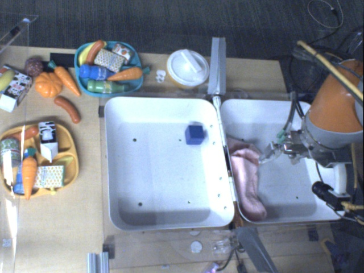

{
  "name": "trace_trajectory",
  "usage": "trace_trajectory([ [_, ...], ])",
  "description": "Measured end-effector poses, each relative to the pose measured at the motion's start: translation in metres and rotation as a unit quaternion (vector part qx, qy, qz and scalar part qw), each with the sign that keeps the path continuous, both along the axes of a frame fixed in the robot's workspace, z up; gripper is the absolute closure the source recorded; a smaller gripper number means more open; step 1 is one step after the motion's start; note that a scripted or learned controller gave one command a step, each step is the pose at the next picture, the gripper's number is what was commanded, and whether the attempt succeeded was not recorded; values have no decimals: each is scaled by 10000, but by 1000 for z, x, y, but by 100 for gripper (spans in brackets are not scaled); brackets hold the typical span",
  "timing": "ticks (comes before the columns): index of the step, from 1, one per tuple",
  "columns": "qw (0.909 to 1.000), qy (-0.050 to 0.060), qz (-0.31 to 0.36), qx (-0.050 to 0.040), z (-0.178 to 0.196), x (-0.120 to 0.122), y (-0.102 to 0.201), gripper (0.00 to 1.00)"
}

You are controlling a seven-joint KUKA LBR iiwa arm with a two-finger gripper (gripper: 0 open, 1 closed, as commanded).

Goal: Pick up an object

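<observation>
A soft pink cloth, limp and folded into a long lump (248,181), lies in the right shallow white plastic bin (296,212), pressed against that bin's left wall and running toward its near corner. The metal two-finger gripper (272,151) hangs just right of the cloth's upper end, apart from it as far as can be seen; whether it is spread or closed cannot be told. Left of the cloth, across the rims, a small blue hard-edged cube (195,133) sits in the left white bin (136,209), toward its far right part.
</observation>
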State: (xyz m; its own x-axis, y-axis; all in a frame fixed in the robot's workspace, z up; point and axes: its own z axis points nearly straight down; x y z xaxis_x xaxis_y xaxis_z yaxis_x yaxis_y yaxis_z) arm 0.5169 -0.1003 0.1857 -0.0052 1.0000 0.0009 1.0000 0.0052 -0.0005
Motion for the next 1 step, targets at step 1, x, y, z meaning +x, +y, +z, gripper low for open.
trace_trajectory([
  [1, 9987, -25, 509, -3, 66, 35, 42, 0],
])
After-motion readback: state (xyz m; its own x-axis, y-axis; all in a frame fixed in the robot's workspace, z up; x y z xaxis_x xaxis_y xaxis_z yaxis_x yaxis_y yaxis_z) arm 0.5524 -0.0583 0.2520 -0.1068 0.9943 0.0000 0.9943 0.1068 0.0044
